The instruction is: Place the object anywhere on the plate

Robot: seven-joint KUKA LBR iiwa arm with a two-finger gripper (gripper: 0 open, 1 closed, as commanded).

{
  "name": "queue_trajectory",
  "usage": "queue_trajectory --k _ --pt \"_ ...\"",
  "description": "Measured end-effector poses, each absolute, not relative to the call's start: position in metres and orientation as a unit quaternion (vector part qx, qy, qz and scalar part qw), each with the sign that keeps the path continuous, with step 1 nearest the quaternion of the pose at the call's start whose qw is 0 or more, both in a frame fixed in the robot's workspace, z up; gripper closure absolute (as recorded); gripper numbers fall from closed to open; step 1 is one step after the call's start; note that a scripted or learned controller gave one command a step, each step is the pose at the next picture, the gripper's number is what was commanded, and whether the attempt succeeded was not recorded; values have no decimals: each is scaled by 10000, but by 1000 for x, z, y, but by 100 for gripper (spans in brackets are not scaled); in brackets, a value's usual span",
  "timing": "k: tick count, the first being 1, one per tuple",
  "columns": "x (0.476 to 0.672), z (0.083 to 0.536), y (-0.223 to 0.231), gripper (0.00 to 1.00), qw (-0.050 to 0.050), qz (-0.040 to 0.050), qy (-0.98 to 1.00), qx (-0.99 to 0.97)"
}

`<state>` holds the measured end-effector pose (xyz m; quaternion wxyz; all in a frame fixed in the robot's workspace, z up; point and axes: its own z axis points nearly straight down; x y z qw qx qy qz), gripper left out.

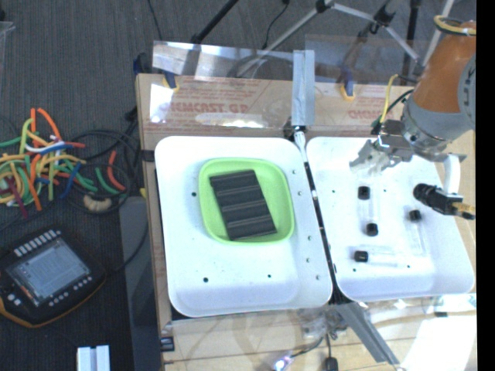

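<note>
— So where do we find the dark ridged block point(243, 205)?
— We see it lying flat on the green plate point(209, 211) in the left bin point(182, 273).
— And the gripper point(374, 159)?
— Over the right bin point(445, 265); its fingers look apart, holding nothing, though we see them poorly.
</note>
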<state>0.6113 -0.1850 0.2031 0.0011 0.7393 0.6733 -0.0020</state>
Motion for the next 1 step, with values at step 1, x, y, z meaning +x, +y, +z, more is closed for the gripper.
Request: queue_trajectory --k 1 --pt "611 203 -185 0 13 -20 6733 7394"
